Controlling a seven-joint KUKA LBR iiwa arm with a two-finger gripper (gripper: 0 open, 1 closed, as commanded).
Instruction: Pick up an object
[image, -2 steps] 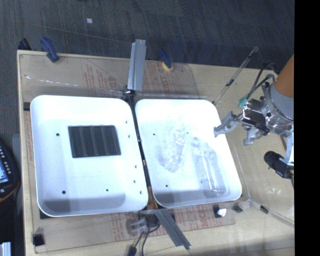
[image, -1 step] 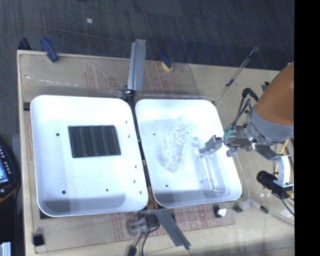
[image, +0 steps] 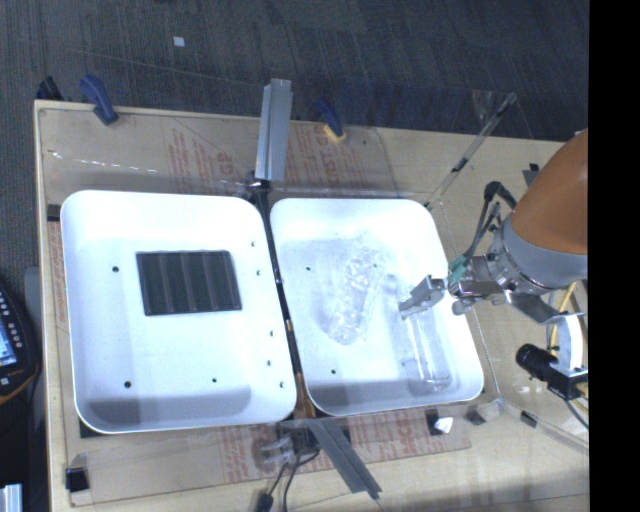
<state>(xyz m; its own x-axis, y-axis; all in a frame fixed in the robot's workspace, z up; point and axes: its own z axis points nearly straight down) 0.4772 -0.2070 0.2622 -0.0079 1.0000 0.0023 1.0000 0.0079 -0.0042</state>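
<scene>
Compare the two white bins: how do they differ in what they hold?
The left bin holds a dark ribbed rectangular block, opaque and flat. The right bin holds clear, see-through items, hard to make out. The pincer hangs over the right bin, not the left. Both are shallow and white.

Robot lab: clamped bench (image: 420, 150), white bins (image: 160, 215)

Two shallow white plastic bins, smooth w/ a slight sheen: left bin (image: 90, 300), right bin (image: 300, 290). Dark ribbed matt grey panel (image: 188, 282) centre-left. Clear glossy plastic objects (image: 352, 290) centre-right, see-through. Pale wood bench (image: 400, 150), matt. Metal gripper (image: 420, 297), dull grey.
</scene>
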